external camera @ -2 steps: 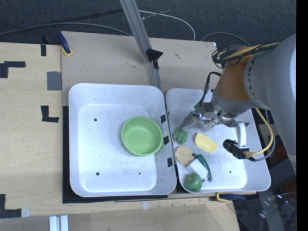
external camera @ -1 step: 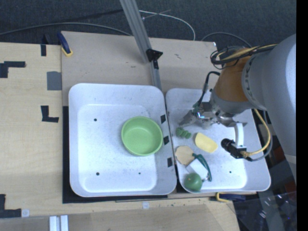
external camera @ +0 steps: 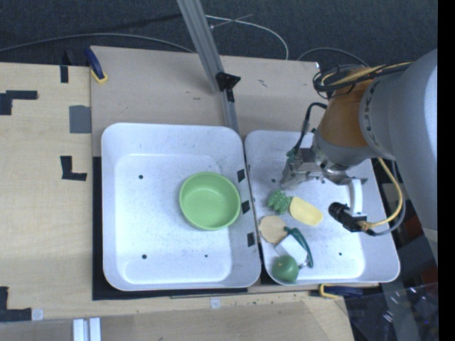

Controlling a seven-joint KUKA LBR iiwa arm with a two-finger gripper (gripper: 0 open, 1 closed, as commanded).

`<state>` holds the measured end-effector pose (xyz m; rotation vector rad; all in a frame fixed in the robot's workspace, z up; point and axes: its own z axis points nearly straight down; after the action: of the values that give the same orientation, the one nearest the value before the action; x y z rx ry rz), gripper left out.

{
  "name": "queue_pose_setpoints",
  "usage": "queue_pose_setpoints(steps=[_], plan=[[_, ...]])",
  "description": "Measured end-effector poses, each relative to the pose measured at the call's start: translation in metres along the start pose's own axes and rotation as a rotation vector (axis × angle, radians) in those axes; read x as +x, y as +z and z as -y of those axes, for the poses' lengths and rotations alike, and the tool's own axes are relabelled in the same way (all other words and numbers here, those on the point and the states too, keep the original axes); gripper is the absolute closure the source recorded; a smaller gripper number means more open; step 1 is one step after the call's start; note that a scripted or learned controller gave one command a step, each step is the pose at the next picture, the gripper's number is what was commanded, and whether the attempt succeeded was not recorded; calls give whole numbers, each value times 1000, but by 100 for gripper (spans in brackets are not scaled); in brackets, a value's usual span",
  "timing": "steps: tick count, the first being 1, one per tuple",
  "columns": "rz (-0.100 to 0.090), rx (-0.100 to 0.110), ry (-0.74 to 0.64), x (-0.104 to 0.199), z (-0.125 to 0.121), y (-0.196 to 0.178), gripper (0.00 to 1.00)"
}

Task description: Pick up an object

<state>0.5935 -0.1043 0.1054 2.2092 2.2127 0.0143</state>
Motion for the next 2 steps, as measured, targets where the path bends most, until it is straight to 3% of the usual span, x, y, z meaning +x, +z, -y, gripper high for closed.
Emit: queue_pose_setpoints(steps=[1,2], plan=[[-3,13,0,0,1,-63,100],[-3,12,0,0,-1,-116,100]])
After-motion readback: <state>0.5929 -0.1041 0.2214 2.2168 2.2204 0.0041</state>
